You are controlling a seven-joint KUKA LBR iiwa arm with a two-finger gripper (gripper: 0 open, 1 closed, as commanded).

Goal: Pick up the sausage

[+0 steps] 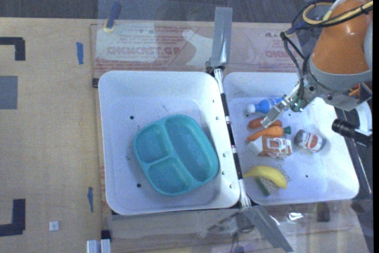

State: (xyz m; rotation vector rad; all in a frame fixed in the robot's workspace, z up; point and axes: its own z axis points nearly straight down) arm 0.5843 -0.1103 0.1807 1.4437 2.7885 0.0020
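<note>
From my station the worktop [41, 145] reads as matt, pale wood-toned board. Both white bins look like smooth moulded plastic with a slight sheen, the left bin [118, 98] and the right bin [337, 181] alike. Inside the left bin, the teal divided tray [175, 154] is smooth plastic, softly glossy. In the right bin, the banana [267, 175] and the sausage [261, 123] look like shiny toy plastic. Beyond the bins I see clear, glossy sheeting [160, 44] over printed cardboard. The arm's orange band [340, 38] looks smooth and satin.
</note>
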